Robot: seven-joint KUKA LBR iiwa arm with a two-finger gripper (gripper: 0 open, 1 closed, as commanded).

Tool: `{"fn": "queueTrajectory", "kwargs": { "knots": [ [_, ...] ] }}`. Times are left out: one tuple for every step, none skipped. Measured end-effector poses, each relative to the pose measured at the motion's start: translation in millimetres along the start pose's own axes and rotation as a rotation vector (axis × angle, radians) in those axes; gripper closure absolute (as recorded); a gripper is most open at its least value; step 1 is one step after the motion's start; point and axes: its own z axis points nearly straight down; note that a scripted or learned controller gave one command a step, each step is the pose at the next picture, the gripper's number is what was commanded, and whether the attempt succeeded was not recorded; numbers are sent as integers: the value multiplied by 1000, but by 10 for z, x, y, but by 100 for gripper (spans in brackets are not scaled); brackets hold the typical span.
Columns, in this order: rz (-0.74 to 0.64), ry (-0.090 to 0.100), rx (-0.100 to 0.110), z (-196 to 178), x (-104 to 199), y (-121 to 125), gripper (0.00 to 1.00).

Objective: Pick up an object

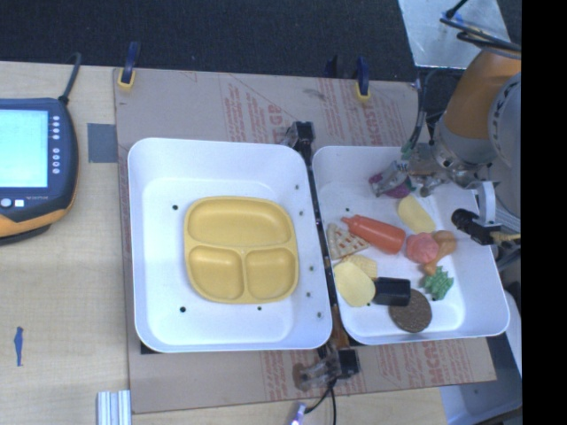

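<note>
On the cardboard sheet under both bins we could see red printing, too faint to read. Over at the right bin, the gripper sat low at the far edge, just beside a purple item, and we honestly couldn't tell how its jaws stood. Toy food crowded that bin: orange carrot, yellow pieces, a brown disc. Way more open room was in the left bin around the yellow divided plate.

Wooden bench under cardboard sheet, two white bins, handheld pendant.
</note>
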Motion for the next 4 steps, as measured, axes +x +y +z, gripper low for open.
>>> {"fn": "queueTrajectory", "kwargs": {
  "knots": [
    [-2, 0, 3, -231, 50, -476, 0],
    [-3, -1, 3, 6, 498, -1, 0],
    [-5, -1, 4, -104, 486, 1, 100],
    [-3, 1, 0, -1010, 1180, -369, 100]
  ]
}}
